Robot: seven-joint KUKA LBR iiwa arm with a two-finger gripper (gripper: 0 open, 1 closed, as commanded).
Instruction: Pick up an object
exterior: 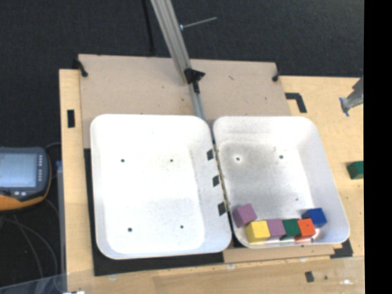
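Note:
Several small blocks lie along the near wall of the right bin (327,164): a purple one (245,214), a yellow one (258,230), a mauve one (276,228), a green one (290,228), an orange one (305,228) and a blue one (315,216). They touch or nearly touch each other in a row. A small grey piece of my gripper (353,97) pokes in at the right edge, above the bench beyond the right bin's far right corner and well away from the blocks.
The left bin (95,164) sits beside the right one, joined by black clips. A slanted aluminium pole (171,35) rises behind the bins. A green object (356,169) lies on the bench right of the right bin. A grey and orange handheld device (21,175) rests at far left.

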